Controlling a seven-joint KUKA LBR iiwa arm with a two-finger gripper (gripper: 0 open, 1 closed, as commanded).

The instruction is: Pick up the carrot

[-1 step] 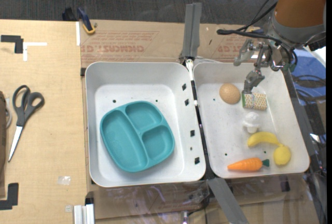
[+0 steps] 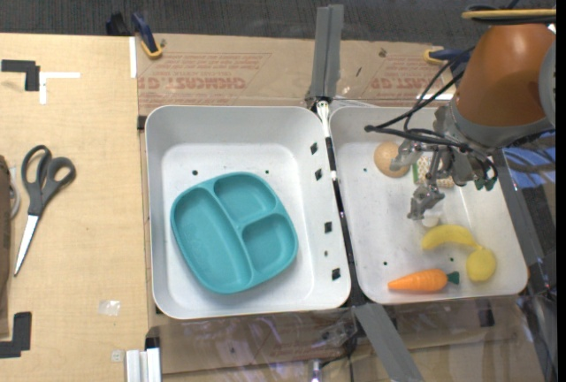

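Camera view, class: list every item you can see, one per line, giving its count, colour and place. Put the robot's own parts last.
Bins: two, white, side by side on the bench.
Divided plate: one, teal, in the left-hand bin.
Carrot: one, orange, near front edge of the right-hand bin.
Banana: one, yellow, right-hand bin, above the carrot.
Lemon: one, yellow, right of the banana.
Egg-like ball: one, tan, back of the right-hand bin.
Scissors: one pair, grey handles, on the wooden bench at left.
Gripper: one, grey, over the right-hand bin.
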